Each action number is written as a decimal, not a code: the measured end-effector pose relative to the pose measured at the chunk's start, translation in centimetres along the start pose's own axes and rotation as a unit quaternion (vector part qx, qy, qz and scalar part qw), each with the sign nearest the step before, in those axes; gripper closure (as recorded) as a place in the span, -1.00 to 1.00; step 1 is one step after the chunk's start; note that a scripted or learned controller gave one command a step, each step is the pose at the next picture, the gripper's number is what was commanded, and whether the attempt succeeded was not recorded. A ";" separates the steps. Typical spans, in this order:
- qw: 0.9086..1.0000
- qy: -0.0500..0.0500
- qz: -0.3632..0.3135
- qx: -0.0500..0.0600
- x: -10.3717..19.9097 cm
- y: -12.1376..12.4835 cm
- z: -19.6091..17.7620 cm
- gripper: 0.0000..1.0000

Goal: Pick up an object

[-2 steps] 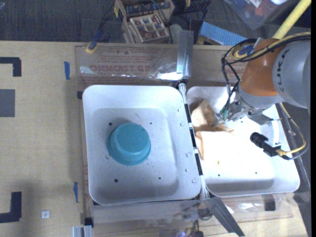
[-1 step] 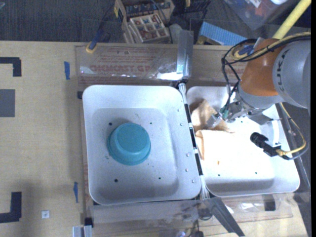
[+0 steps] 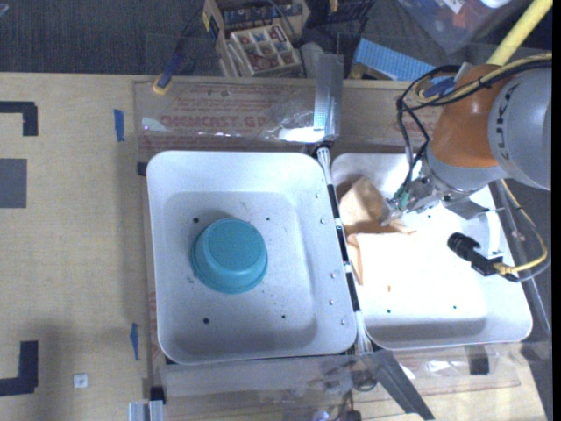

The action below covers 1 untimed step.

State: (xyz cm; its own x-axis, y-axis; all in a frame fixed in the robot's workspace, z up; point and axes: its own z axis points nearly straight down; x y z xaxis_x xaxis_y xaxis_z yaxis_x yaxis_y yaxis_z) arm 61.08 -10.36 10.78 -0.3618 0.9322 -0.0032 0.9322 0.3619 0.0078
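A teal bowl (image 3: 230, 254) lies upside down in the middle of the left bin (image 3: 166, 191). In the right bin (image 3: 438, 314), a tan, crumpled-looking object (image 3: 361, 203) rests against the left wall, and a thin orange-tan piece (image 3: 354, 258) runs down along that wall below it. My gripper (image 3: 406, 203) is low over the upper part of the right bin, just right of the tan object and close to its edge. The grey wrist and orange band (image 3: 465, 134) hide the gripper from above.
A black fitting on a yellow cable (image 3: 466, 249) hangs over the right side of the right bin. A clear plastic bag (image 3: 232, 119) lies behind the bins. Boxes and clutter sit beyond the bench's far edge. Bare wooden bench (image 3: 61, 261) spreads to the left.
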 end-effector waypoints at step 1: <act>1.000 0.000 0.000 0.000 0.0 0.0 0.0 -1.00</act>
State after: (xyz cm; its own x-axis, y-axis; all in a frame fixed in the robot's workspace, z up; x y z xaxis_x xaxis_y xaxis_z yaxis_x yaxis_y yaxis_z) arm 61.08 -10.37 10.79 -0.3618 0.9323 -0.0033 0.9322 0.3618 0.0078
